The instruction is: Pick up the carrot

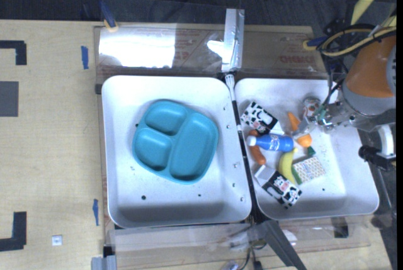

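The carrot (304, 141) looks like a short orange piece with a dark green end, lying in the middle of the right bin (352, 193) beside a banana (286, 166). A second small orange piece (293, 121) lies just up and left of it. My gripper (317, 112) hangs over the bin's upper right part, a little above and to the right of the carrot and close to the second orange piece. I see nothing held in it.
Around the carrot lie a blue-and-white bottle (274, 143), two black-and-white cartons (258, 116) (282, 187), a patterned packet (310, 169) and an orange-red stick (257, 153). The left bin (119, 105) holds a blue divided plate (175, 140). Cables hang at the upper right.
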Controlling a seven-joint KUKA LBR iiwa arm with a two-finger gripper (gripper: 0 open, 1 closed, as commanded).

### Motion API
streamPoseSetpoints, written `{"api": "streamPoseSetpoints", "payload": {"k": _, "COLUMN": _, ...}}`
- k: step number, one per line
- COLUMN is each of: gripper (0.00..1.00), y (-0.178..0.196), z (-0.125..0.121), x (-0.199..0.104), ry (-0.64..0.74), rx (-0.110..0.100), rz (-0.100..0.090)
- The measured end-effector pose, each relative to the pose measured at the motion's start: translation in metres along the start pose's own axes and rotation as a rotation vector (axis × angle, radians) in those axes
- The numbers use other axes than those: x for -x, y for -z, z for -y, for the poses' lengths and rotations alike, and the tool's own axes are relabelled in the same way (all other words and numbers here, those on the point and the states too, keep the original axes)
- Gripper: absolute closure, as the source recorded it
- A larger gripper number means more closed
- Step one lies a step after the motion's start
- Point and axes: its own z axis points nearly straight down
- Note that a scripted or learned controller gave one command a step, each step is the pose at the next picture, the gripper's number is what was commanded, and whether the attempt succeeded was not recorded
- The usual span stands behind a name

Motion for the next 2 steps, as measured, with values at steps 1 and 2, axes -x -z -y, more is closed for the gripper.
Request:
{"api": "streamPoseSetpoints", "payload": {"k": 1, "gripper": 1.0, "y": 0.011, "z": -0.001, "x": 0.001, "ry": -0.003, "rx": 0.004, "rz": 0.002}}
{"api": "streamPoseSetpoints", "payload": {"k": 2, "gripper": 1.0, "y": 0.014, "z": -0.054, "x": -0.011, "ry": -0.127, "rx": -0.048, "rz": -0.023}}
